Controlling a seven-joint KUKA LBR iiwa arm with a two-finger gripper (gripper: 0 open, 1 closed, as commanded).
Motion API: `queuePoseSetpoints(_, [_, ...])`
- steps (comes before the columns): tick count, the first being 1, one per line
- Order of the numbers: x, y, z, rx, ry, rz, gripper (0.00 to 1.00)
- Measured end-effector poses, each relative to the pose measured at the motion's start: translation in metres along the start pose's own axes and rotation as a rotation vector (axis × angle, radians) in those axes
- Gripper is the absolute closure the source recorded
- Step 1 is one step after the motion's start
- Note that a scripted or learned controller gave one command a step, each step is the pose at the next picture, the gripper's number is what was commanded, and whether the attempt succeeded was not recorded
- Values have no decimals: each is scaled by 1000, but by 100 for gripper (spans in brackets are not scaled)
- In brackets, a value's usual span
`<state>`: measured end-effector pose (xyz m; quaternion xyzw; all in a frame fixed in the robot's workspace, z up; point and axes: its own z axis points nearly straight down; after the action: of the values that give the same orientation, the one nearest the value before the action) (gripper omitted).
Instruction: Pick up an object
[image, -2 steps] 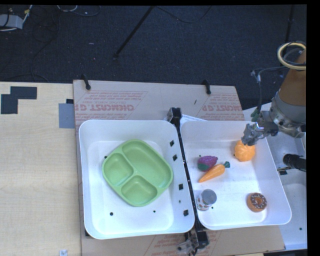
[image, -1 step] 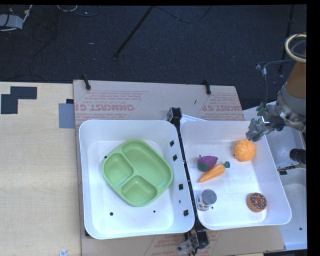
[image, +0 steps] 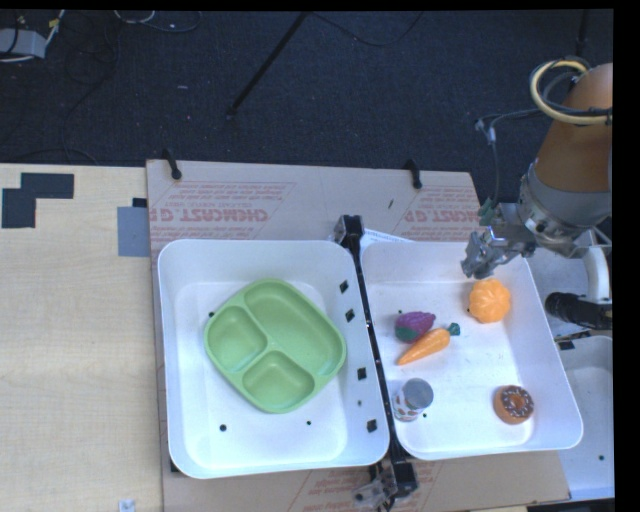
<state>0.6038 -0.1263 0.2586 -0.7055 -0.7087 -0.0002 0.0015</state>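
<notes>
Orange fruit (image: 489, 300) — just beside gripper (image: 480, 259)

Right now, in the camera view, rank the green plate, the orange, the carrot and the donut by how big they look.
1. green plate, by far the largest
2. carrot, longest of the small items but thin
3. orange and donut: too close in apparent size to rank

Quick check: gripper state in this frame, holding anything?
Gripper: above the right bin's far edge, near the orange; open or closed cannot be told, and nothing is seen in it.
</notes>
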Motion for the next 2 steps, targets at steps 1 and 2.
queuePoseSetpoints(1, [55, 5, 16, 2, 0, 0, 100])
queuePoseSetpoints(2, [111, 6, 10, 1, 0, 0, 100])
